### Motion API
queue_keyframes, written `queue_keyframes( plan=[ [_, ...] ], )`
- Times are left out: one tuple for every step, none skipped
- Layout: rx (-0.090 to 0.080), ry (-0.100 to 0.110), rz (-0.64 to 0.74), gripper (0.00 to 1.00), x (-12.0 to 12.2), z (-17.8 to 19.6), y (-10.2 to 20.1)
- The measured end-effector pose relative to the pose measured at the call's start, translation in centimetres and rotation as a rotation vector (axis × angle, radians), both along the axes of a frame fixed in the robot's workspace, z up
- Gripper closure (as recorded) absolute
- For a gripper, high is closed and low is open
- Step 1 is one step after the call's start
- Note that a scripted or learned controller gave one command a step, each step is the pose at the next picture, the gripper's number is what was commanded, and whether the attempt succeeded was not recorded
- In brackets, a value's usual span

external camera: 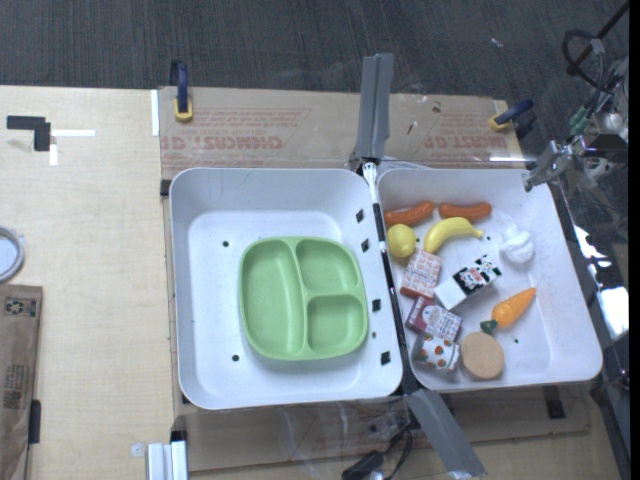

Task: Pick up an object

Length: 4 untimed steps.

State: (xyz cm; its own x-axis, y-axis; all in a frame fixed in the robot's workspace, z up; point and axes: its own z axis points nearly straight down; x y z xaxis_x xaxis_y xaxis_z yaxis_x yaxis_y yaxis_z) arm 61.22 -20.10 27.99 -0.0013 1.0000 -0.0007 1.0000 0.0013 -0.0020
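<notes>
1. Toy food crowds the right bin (575,363): a banana (452,233), a lemon (400,240), two sausages (409,213) along the far wall, a carrot (513,308), a cow-patterned carton (476,277), small printed boxes (432,320) and a round tan cookie (483,356).
2. The left bin (200,298) carries a green divided plate (303,297).
3. Metal hardware that may be the hand (556,163) sits over the right bin's far right corner, well apart from the food; whether it is spread or pressed together cannot be told.
4. Risk: the boxes lie touching, so a descent there could catch two items or wedge one aside.
5. Risk: the lemon and banana are rounded and may slip out of a pinch.
6. Risk: the sausages lie near the wall, where a finger could strike the rim.
</notes>
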Motion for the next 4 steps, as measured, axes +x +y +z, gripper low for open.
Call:
queue_keyframes(
  plan=[
    [-0.001, -0.001, 0.033, 0.0, 4.72, 1.86, -0.58],
    [-0.003, 0.0, 0.038, 1.0, 4.8, 2.73, -0.51],
    [-0.003, 0.0, 0.037, 0.0, 4.8, 2.71, -0.51],
    [-0.003, 0.0, 0.037, 0.0, 4.8, 2.71, -0.52]
  ],
)
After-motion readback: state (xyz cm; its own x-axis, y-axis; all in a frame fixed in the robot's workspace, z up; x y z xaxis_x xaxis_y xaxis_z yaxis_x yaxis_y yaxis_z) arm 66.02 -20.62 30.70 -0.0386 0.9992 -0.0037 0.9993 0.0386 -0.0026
